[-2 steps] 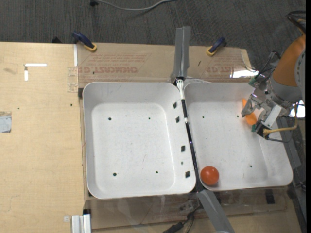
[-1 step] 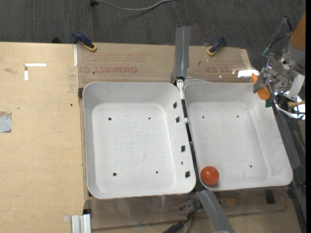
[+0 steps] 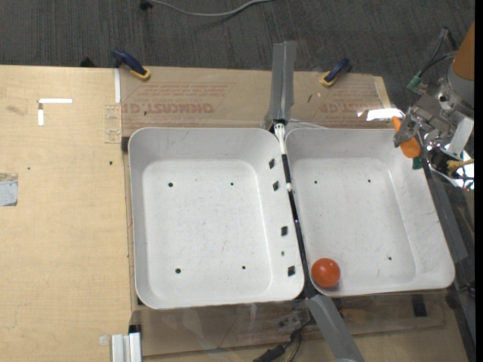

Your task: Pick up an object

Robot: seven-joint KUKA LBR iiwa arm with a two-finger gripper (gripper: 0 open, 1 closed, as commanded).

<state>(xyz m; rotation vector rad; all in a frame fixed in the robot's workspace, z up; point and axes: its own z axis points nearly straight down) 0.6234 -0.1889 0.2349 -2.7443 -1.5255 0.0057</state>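
Hovering at the right bin's (image 3: 423, 202) upper right rim, my gripper (image 3: 411, 138) has something small and orange at its tip; can't tell if my fingers are clamped on it or how far open. Orange ball (image 3: 326, 272) sits in that bin's near left corner, well apart. Left bin (image 3: 136, 202) alongside.

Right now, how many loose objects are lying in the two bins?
1: an orange ball in the near-left corner of the right bin, beside the divider. Nothing seems hidden.
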